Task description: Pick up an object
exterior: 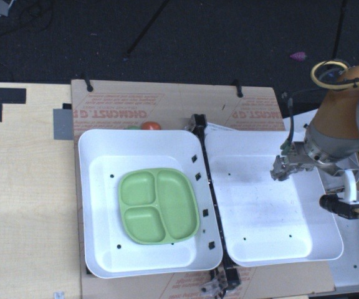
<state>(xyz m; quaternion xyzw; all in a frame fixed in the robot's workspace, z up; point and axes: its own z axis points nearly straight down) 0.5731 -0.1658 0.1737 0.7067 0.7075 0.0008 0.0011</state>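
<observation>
Green divided plate [159, 205] in left bin [98, 167], fingers [279, 170] over right bin [260, 229], their spread unclear

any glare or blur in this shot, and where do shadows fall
Camera view: even, soft light, no hard glare on the white bins; faint shadow under the gripper on the right bin floor; green plate reasonably sharp; dark floor at the top underexposed; gripper detail slightly soft.
</observation>
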